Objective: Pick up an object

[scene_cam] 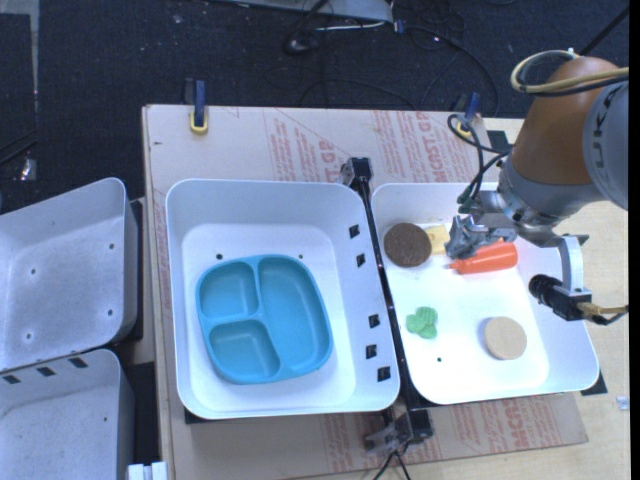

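Orange, the toy carrot (486,258) lies in the right bin (560,373), touching the gripper (467,238), which is down over its left end; whether the gripper has hold of it I cannot tell. Just left of the carrot sits a brown round cookie (407,244).
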You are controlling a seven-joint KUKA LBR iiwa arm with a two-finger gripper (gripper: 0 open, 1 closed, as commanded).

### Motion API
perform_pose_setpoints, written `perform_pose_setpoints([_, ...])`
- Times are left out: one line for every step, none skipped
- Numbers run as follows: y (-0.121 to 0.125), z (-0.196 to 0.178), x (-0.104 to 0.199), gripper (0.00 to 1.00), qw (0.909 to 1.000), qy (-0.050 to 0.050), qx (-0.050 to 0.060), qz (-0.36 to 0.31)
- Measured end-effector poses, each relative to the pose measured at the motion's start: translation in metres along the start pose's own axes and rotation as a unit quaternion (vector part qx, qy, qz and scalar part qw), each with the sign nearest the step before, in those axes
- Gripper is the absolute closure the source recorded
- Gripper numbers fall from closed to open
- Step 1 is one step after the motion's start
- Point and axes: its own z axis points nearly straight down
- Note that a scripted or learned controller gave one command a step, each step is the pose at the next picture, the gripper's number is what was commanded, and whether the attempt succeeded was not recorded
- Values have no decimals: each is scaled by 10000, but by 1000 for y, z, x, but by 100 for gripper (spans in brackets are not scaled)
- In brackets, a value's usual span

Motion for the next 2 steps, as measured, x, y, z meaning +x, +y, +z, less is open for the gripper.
perform_pose_setpoints([2, -48, 0, 100, 10000, -1, -5, -4])
perform_pose_setpoints([17, -31, 50, 100, 10000, 10, 23, -27])
